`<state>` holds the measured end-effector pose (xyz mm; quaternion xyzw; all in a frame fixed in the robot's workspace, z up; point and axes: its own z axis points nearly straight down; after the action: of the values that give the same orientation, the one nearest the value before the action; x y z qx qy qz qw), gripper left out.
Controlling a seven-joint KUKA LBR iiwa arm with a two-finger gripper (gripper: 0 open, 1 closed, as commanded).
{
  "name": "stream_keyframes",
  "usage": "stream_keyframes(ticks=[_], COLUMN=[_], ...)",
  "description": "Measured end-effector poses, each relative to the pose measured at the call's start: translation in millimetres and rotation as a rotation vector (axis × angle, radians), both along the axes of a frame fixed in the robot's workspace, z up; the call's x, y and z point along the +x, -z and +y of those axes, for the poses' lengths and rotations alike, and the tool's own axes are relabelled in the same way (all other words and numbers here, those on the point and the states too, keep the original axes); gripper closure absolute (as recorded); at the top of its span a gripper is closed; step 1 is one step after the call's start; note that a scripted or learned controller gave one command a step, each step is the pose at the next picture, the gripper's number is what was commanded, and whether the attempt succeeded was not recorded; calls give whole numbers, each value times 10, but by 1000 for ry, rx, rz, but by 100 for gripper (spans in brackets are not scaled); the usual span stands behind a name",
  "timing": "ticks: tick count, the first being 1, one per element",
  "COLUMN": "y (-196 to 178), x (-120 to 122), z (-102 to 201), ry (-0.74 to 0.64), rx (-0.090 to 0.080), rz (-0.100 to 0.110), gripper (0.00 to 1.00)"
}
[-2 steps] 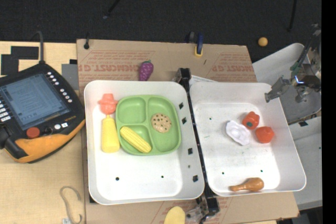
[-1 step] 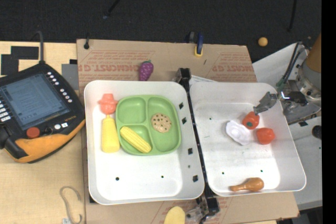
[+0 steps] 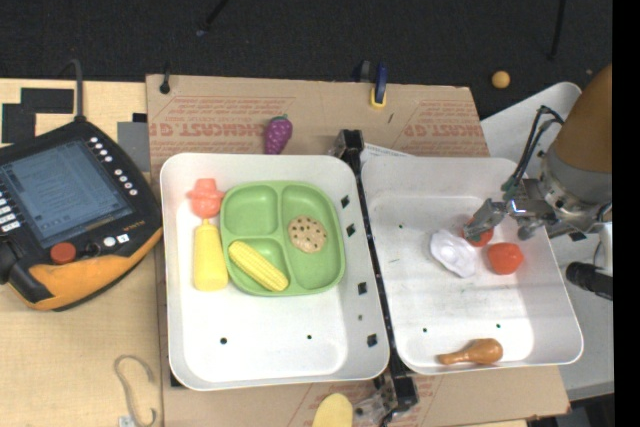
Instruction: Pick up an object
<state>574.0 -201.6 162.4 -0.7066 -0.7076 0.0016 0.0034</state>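
In the right bin [image 3: 560, 335] lie a white crumpled object [image 3: 453, 253], a red tomato [image 3: 505, 258], a small red piece [image 3: 479, 235] and a brown drumstick [image 3: 472, 352]. My gripper [image 3: 506, 220] hangs low over the bin's right half, just above the tomato, and its fingers are spread open. The left fingertip [image 3: 488, 214] sits right by the small red piece, while the tomato lies below the gap. Nothing is held between the fingers.
The left bin [image 3: 260, 355] holds a green divided plate [image 3: 282, 200] with corn [image 3: 258, 265] and a cookie [image 3: 307, 234], plus a yellow bottle [image 3: 208, 257] and a pink-red toy [image 3: 204, 198]. Purple grapes [image 3: 278, 133] lie behind it. A teach pendant [image 3: 65, 205] is at left.
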Motion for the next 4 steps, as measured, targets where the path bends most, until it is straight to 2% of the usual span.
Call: stream_keyframes(ticks=[1, 2, 3, 4], y=[406, 743, 625, 196], x=[-13, 10, 9, -15], z=[46, 71, 68, 53], ry=[-2, -4, 0, 2], rx=[-1, -3, 0, -3], rz=[-12, -9, -9, -9], gripper=[0, 0, 100, 100])
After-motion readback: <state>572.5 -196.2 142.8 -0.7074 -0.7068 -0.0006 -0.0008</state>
